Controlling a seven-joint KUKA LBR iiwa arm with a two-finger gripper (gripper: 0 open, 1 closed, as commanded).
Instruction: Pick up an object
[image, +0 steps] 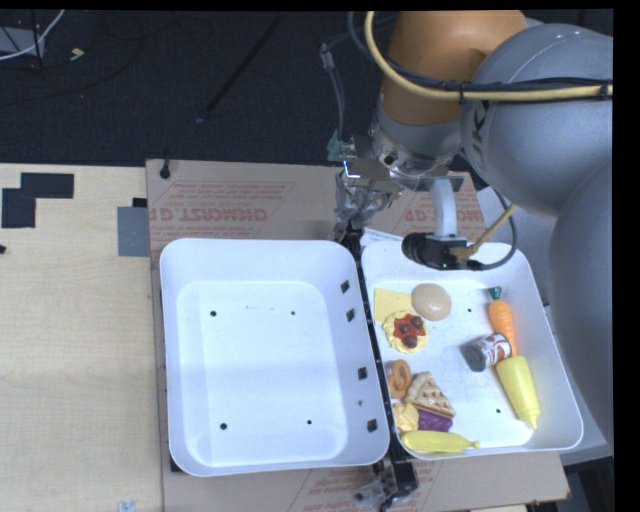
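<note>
Jaws: can't tell their state from the camera view — the gripper (352, 215) hangs over the far end of the divider between the two bins, nothing seen between its tips.

All pickable stuff sits in the right bin (560, 425). Near its far-left corner: a beige bun (432, 300) on a yellow cheese slice (393, 300), a small pizza piece (408, 330) just beside. Carrot (502, 322) and yellow corn (519, 388) run along the right edge, a small can (486, 352) between them and the middle. Banana (437, 441) lies by the near edge.

Judgement: all look like light, stiff plastic toys, prob. slick. Carrot or corn seem the best bets, gripped across the narrow width at mid-length. Flat cheese would be hard to pinch.
</note>
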